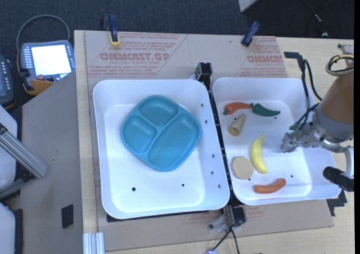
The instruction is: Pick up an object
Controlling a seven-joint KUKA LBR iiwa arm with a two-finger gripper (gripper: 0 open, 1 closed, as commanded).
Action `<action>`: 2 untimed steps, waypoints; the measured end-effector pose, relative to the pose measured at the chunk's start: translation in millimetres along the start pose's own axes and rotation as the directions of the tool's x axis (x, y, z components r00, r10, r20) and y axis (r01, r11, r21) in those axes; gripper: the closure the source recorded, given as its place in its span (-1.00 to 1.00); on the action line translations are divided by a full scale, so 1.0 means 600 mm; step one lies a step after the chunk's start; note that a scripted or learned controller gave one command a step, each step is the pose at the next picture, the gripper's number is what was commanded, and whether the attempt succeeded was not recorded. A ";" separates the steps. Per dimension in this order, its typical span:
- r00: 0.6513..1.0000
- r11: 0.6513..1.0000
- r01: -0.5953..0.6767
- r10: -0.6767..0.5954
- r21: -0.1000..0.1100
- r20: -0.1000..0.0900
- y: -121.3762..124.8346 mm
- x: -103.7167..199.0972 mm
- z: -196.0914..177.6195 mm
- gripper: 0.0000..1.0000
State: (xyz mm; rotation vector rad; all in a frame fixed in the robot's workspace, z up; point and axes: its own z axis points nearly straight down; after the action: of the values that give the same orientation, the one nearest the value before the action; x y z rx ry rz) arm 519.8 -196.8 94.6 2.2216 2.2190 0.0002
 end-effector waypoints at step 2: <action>1.000 1.000 0.002 -0.002 -0.005 0.002 -0.006 -0.007 -0.199 1.00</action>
State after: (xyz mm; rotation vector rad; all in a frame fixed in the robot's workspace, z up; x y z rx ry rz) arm 515.8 -201.1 214.1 2.2157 2.2170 0.0035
